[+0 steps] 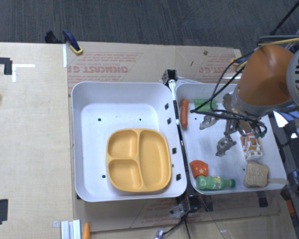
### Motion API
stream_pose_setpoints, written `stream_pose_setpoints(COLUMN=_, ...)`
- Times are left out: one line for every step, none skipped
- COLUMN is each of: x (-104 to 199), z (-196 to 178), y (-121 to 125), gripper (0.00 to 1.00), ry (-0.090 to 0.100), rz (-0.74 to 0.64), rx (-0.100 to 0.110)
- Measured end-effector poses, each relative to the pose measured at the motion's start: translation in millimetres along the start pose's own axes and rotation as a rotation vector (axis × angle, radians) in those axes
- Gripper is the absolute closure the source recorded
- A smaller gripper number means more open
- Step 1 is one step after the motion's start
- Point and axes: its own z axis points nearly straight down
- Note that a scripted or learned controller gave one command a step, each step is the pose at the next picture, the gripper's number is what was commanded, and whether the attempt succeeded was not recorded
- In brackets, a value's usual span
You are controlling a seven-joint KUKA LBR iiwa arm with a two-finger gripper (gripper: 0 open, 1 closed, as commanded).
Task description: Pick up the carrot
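carrot (pixel 183 113): skinny orange stick, lying lengthwise right against the left wall of the right bin (pixel 274 148), up near the back
gripper (pixel 217 136): hanging mid-bin, fingers spread apart, nothing between them
gap: carrot sits left of the gripper, near but not touching

Even, bright overhead light — white bins (pixel 84 148) near blown out, soft shadows inside left bin walls. Orange band (pixel 264 76) blurred, close to lens. Mild softness overall — no hard glare.
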Motion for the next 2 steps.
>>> stream_pose_setpoints(x=15.8, z=-60.1, y=84.9, gripper=0.0, ry=0.0, rz=-0.074, rx=0.001)
stream_pose_setpoints(x=23.6, z=-59.0, y=143.2, gripper=0.0, ry=0.003, rz=0.038, rx=0.001)
